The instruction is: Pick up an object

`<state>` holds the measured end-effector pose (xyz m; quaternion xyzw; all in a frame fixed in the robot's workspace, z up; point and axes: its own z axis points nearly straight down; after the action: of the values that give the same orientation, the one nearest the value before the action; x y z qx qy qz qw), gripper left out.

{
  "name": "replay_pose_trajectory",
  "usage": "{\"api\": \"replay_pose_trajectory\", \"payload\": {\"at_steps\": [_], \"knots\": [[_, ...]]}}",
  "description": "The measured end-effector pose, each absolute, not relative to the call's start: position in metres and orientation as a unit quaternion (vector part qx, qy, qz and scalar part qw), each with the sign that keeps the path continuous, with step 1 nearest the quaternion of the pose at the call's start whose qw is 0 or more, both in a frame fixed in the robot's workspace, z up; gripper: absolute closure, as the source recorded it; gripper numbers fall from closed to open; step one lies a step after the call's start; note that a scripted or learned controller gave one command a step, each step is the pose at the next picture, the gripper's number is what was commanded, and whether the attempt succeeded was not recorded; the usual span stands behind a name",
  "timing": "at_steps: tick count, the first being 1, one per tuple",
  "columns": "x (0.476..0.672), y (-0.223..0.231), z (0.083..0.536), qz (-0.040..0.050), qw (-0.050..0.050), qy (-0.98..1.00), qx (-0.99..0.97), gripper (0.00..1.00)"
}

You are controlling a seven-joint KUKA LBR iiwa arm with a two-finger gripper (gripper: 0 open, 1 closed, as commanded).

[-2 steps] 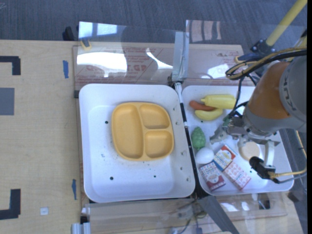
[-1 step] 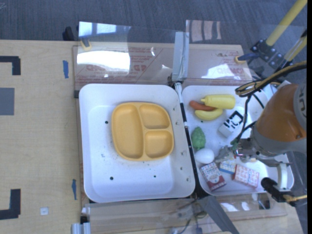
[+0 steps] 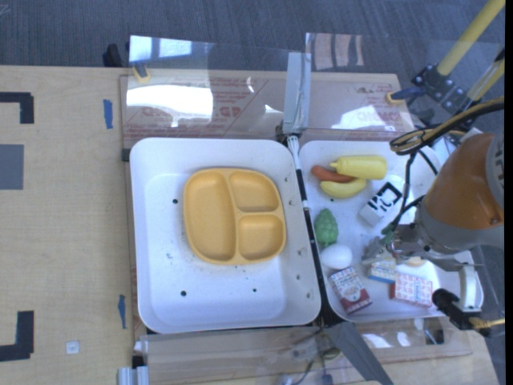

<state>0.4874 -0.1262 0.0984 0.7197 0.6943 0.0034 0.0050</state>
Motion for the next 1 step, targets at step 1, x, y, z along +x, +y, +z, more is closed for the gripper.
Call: {"api": "replay_pose_trajectory", "payload": {"at_steps": [1], "knots": [[0.5291,-0.0908,0.1696,0.001,0.0,0.613,0.79,1.0]]}}
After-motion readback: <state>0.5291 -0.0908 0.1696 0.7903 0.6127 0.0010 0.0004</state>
